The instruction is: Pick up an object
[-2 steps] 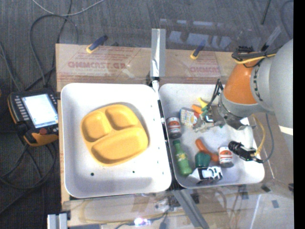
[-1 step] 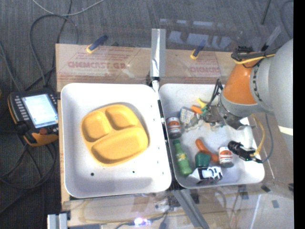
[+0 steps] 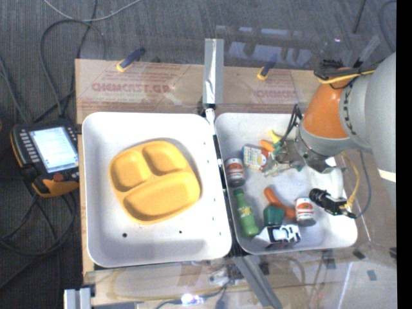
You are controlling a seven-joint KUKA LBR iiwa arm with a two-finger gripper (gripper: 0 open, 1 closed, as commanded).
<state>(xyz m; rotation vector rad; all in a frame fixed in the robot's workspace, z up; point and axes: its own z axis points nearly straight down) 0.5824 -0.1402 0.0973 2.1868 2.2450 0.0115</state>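
1. Now, look into your right bin (image 3: 351, 237): it holds a small clutter. A green bottle (image 3: 245, 212) lies lengthwise near its left wall, with a red-labelled can (image 3: 235, 171) just above it.
2. You also have an orange carrot-like piece (image 3: 273, 197), a second small can (image 3: 304, 211), a black-and-white item (image 3: 283, 234) at the front edge, and a pale printed packet (image 3: 255, 156) near the back.
3. Your gripper (image 3: 278, 163) hangs low over the back of that bin, just beside the packet.
4. You cannot tell whether the fingers are spread or pressed together; they blur into the colourful bits beneath them.
5. Your left bin (image 3: 96, 237) carries a yellow divided tray (image 3: 154, 180).
6. At the right edge, the arm is cut off.
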